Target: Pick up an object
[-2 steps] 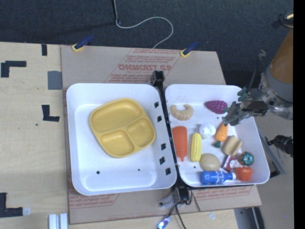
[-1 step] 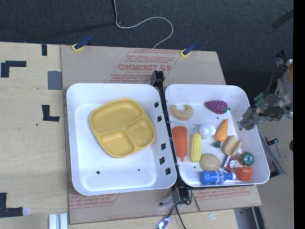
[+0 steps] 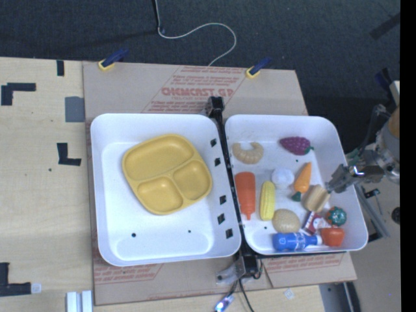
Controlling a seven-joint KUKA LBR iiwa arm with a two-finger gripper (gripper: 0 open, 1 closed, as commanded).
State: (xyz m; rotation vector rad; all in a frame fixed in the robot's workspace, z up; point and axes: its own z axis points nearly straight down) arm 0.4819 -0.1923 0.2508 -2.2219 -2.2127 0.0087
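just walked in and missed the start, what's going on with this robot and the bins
A robot arm is reaching in from the right, its end effector hanging over the right edge of the right bin, with nothing seen in its grasp. That bin holds toy foods: a corn cob, a carrot, grapes, a potato and a blue bottle. The left bin holds a yellow divided tray. No pickup has happened yet.

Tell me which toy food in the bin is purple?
The bunch of grapes, near the far corner of the right bin. It is the only purple piece; the carrots are orange and the corn is yellow.
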